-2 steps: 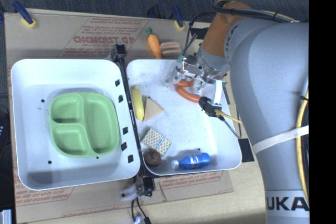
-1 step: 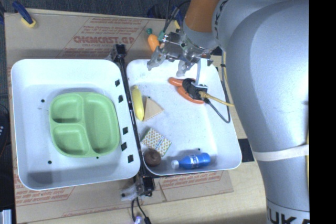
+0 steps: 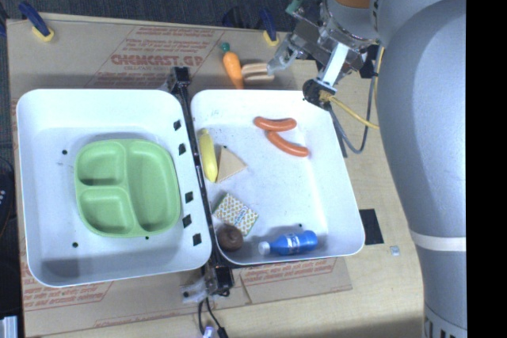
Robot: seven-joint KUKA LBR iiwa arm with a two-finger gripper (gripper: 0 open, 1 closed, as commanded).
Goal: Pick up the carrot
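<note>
The carrot (image 3: 231,68), orange with a small green top, lies on the cardboard just behind the right bin's far rim, outside both bins. A tan, bun-like piece (image 3: 255,73) lies against its right side. My gripper (image 3: 280,62) comes down from the upper right and ends right at that tan piece, a short way right of the carrot. Nothing hangs from the gripper.
The right bin (image 3: 337,194) holds two sausages (image 3: 275,123) (image 3: 288,145), a banana (image 3: 207,156), a bread wedge (image 3: 231,164), a patterned cracker (image 3: 235,214), a brown doughnut (image 3: 230,236) and a blue bottle (image 3: 290,242). A green divided plate (image 3: 127,186) lies in the left bin (image 3: 36,170).
</note>
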